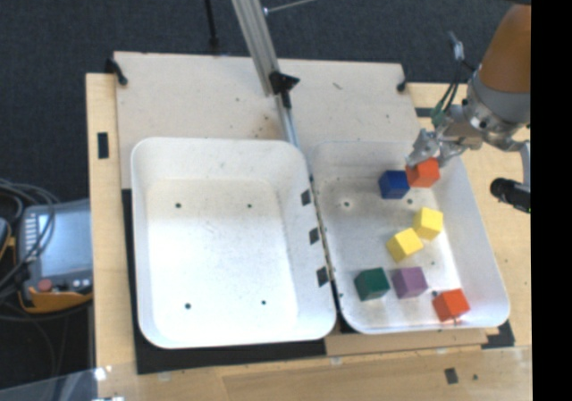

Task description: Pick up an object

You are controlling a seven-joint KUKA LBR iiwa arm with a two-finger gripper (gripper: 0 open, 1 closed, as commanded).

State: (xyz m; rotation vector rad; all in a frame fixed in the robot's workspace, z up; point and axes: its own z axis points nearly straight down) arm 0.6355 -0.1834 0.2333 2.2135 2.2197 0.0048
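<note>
Over right bin [478, 238] far corner, gripper [426, 161] w/ fingers closed on small orange-red cube [424, 173], cube tilted, held just beside blue cube [393, 184], two yellow cubes [416, 233] nearer centre, green [372, 283], purple [409, 281], another orange cube [450, 304] along near wall

White, finely speckled with dark flecks: left bin [152, 212] and right bin [474, 238]. Royal blue cube [393, 184]. Orange-red cube [424, 172] beside it, and a second orange-red cube [450, 304] near the right bin's front corner. Two bright yellow cubes [428, 222] [405, 244]. Dark green cube [372, 283]. Muted purple cube [409, 281]. Pale tan surface [103, 238] with an off-white board [206, 96] behind. Grey arm [497, 103] with an orange band [509, 51]. Silver-grey metal pole [250, 15]. Dark charcoal floor [54, 15].
</note>
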